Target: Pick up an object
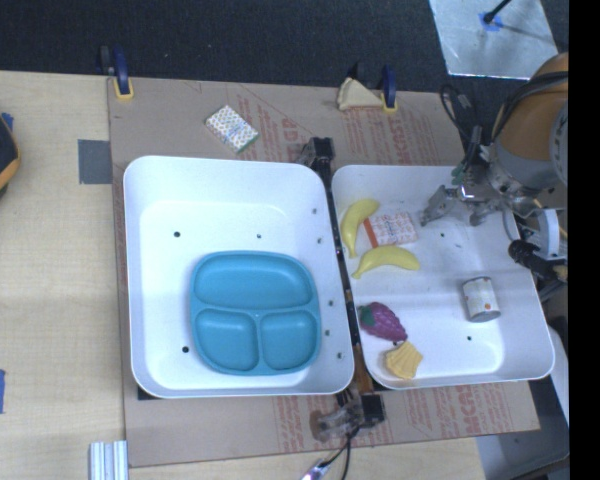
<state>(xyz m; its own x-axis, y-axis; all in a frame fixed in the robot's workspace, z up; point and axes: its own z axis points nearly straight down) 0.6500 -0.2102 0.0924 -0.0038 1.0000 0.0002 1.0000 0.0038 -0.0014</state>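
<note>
Camera view, bananas (372, 240) beside packet (392, 230), can (479, 298)

1. Light is even and fairly bright over the surface (50, 298); both bins read clean white.
2. The left bin (150, 193) has a soft grey shade along its inner walls; its floor is slightly blown out.
3. The blue tray (254, 310) carries a mild sheen, no hard glare.
4. Shadows under the bananas (382, 259) and the metal cylinder (479, 298) are short and faint.
5. The top strip is dark, apart from a pale patch (490, 23).
6. Detail is soft overall; the gripper (458, 200) is blurry and hard to resolve.
</note>
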